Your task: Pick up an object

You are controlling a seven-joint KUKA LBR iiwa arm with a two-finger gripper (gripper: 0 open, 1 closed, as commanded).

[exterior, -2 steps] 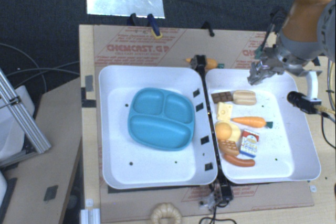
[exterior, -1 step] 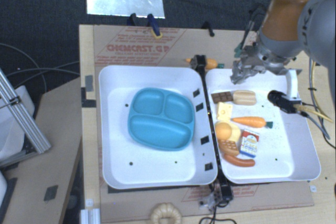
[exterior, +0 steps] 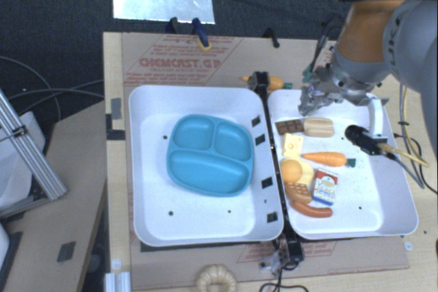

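Camera view: gripper [exterior: 307, 104], finger state unclear, hangs above a smooth rounded bread roll [exterior: 318, 126] beside a ridged chocolate bar [exterior: 289, 126].

Grey arm [exterior: 383, 31] reaching from right, end effector [exterior: 309, 104] pointing down

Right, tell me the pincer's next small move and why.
Probably a short drop straight down onto the bread roll. The pincer hangs just above the right bin's far end, with nothing seen between its tips, and the roll lies right under it, beside the chocolate bar. The carrot sits further off.
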